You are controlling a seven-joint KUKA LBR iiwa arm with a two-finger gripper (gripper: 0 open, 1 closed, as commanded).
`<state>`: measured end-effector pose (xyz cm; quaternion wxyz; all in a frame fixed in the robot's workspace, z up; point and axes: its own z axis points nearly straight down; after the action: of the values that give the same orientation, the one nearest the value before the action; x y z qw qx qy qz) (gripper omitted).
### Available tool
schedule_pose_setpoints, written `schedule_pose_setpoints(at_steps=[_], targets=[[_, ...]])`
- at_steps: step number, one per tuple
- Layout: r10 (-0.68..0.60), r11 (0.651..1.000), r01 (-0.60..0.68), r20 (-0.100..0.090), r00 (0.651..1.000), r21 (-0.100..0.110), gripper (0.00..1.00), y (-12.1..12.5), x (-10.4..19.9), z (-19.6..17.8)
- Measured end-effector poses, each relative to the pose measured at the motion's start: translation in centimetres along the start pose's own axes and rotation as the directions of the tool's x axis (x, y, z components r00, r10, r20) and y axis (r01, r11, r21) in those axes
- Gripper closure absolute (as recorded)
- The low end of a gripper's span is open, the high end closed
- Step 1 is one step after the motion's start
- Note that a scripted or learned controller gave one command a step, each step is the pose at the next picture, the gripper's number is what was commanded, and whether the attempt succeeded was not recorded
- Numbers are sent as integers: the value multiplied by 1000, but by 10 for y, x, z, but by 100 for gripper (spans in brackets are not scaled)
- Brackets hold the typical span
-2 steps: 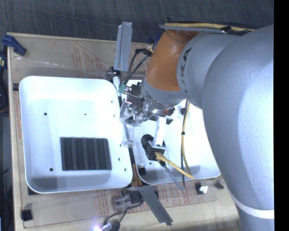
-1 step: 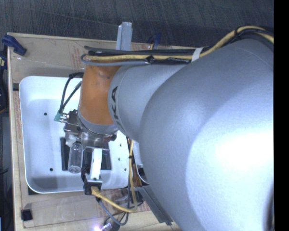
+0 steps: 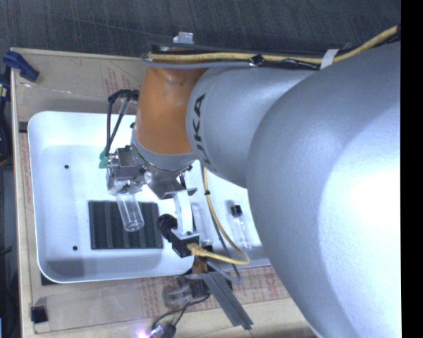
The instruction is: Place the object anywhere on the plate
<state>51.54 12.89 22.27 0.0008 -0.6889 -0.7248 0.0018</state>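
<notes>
- A grey arm with an orange band reaches into the left white bin on the bench.
- The gripper hangs over a dark ribbed plate.
- A clear tube-like object shows between its fingers, held above the plate.
- It looks light, rigid, smooth and probably slippery; a mid-body hold seems safest.

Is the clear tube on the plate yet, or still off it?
On or over it; contact cannot be told. The tube overlaps the dark plate in the left bin, just below the end effector.
</notes>
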Motion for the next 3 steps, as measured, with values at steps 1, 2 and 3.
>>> schedule_pose_setpoints(at_steps=[1,2,3], targets=[[507,862,-507,-3,862,1,100,-35,-22,130],[370,929,-370,-3,929,-4,100,8,22,129],[612,791,-612,-3,791,2,100,3,-29,25]])
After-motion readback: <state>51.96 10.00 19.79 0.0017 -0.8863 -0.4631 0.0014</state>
